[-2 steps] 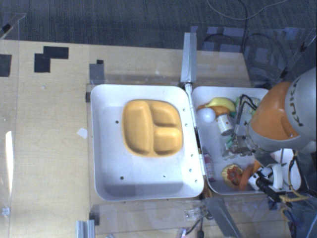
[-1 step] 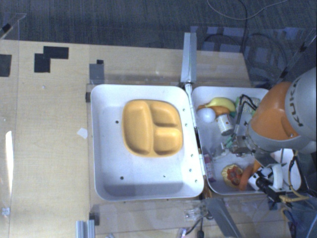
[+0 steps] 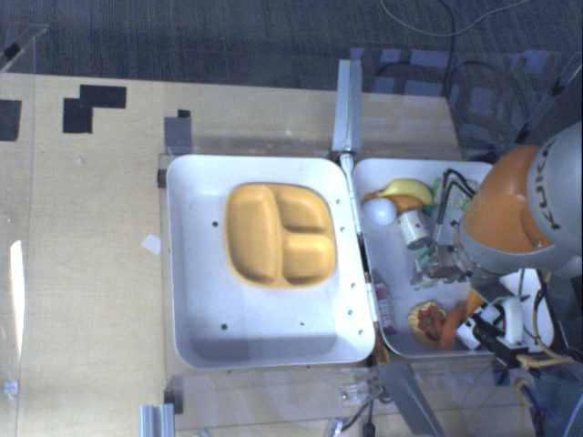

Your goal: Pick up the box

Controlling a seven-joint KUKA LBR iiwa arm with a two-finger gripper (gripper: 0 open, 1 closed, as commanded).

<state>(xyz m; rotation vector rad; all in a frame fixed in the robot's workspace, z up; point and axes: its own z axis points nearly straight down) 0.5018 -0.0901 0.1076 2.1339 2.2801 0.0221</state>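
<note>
My arm's grey and orange wrist (image 3: 510, 212) hangs over the right bin (image 3: 392, 340). The gripper (image 3: 436, 264) points down into the middle of that bin, over a small greenish-white item (image 3: 426, 260) that it partly hides. I cannot tell whether this item is the box. No clear box shape shows among the things in the bin, and the arm hides the bin's right half.
The right bin also holds a banana (image 3: 407, 190), a white ball (image 3: 380, 211), a small silver can (image 3: 414, 228), a round pizza-like toy (image 3: 424, 318) and an orange carrot (image 3: 458, 315). The left bin (image 3: 196, 271) holds a yellow sectioned tray (image 3: 278, 233). Cables lie behind the bins.
</note>
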